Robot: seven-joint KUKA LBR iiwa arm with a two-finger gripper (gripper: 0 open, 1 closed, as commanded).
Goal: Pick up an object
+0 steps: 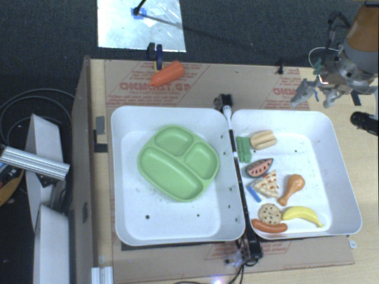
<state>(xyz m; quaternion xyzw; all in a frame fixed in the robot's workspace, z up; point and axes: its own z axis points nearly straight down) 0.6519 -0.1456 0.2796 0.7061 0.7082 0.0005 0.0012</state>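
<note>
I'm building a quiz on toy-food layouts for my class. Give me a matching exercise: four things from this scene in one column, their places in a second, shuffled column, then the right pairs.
Things:
1. green divided plate
2. toy carrot
3. toy banana
4. toy hot dog bun

Places:
A. near front corner of the right bin
B. on the cardboard behind the bins
C. in the left bin
D. at the back of the right bin, beside the green toy

Pairs: 1-C, 2-B, 3-A, 4-D
</note>
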